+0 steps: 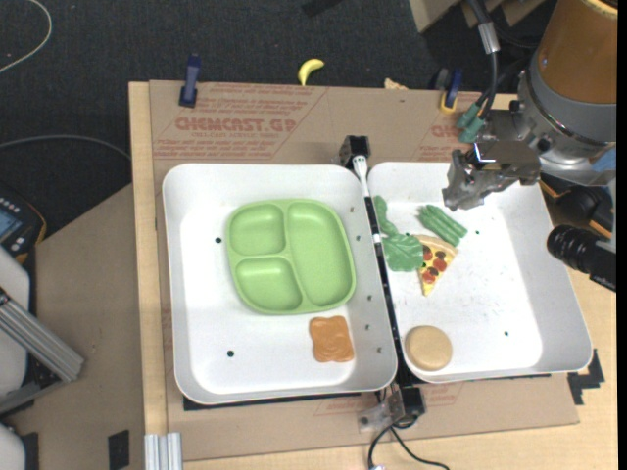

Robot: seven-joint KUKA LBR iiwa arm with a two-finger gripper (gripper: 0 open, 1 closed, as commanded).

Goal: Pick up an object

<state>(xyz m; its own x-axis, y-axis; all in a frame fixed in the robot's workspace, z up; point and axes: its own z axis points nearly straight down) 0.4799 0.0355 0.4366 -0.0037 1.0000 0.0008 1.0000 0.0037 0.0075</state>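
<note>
The gripper point(460, 200) hangs over the right bin point(529, 292), just beside the green beans point(443, 223); its grip I cannot tell.

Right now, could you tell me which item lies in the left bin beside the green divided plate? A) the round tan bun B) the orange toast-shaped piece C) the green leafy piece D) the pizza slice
B: the orange toast-shaped piece lies in the left bin, just below the green divided plate.

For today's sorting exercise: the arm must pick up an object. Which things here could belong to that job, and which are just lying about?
Job: tool; green bean pod; pizza slice; green leafy toy; round bun; orange toast; green divided plate.

Lying about: yellow banana; blue clamp.
</note>
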